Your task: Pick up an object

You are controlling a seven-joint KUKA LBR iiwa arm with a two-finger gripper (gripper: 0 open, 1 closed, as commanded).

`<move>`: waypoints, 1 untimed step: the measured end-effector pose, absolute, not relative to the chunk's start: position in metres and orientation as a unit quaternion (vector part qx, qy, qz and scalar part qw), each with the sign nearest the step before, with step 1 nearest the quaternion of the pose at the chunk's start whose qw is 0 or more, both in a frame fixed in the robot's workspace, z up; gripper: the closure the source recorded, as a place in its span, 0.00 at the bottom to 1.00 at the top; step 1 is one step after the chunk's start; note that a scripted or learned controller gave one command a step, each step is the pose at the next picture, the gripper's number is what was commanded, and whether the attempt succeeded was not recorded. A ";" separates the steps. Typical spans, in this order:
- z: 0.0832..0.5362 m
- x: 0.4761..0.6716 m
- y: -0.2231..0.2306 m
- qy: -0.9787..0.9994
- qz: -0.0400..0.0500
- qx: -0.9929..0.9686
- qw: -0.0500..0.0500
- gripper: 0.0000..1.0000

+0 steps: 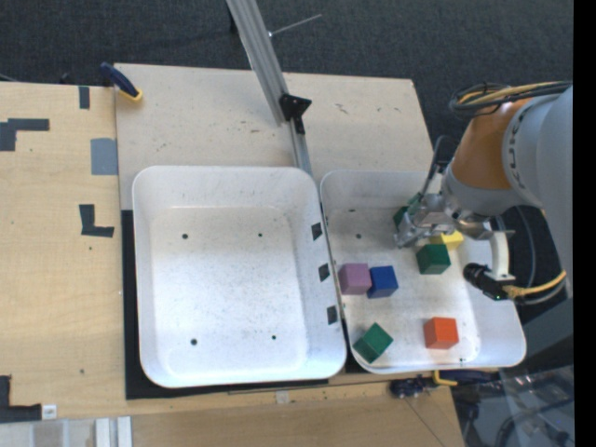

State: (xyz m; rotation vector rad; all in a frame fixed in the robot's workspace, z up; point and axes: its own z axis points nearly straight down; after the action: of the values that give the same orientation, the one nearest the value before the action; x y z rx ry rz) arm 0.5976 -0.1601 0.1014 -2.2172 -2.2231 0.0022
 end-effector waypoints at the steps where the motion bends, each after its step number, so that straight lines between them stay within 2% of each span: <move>1: 0.151 0.606 -0.166 -0.707 -0.001 -0.707 -0.001 1.00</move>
State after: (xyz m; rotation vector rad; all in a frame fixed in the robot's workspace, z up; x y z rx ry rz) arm 0.6061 -0.1659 0.1511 -2.2224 -2.2245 -0.0019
